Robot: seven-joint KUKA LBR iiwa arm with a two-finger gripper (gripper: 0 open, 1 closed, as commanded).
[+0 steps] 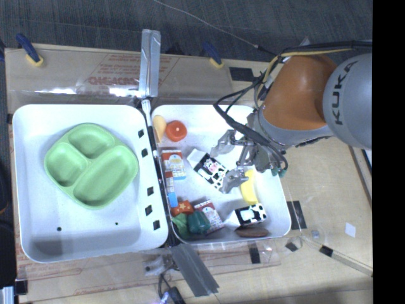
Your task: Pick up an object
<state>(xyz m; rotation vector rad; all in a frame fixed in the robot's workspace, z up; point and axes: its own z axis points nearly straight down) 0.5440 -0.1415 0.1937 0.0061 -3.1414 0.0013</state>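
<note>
Near edge of the worktop (316, 170): a grey bracket (196, 268) lies just below the seam between the two bins. In the right bin (209, 116), the objects nearest the camera crowd its lower rim: a dark brown flat piece (253, 231), a black-and-white patterned box (250, 215), a small printed carton (209, 211), a green toy item (197, 222) and a red piece (184, 207), the last three touching one another in the lower left corner. A yellow banana-like object (249, 189) lies just above the patterned box.

Mid bin: the claw (229, 163) hangs over the centre of the right bin, its two metal fingers (221, 145) spread moderately apart, with nothing visible between them. A second black-and-white patterned carton (211, 170), tilted, lies just left of the claw, at or touching the lower fingertip; whether there is actual contact cannot be told. A red-and-white carton (173, 163) stands further left, beside the bin's left wall.

Far part of the bin: an orange round object (176, 130) and a yellow-orange piece (159, 126) lie side by side in the upper left corner, well apart from the claw.

Left bin (38, 233): a light green divided plate (91, 163) with three compartments rests near its centre.

Right: the grey arm with orange band (300, 100) reaches in, black cables looped along the wrist.
</note>
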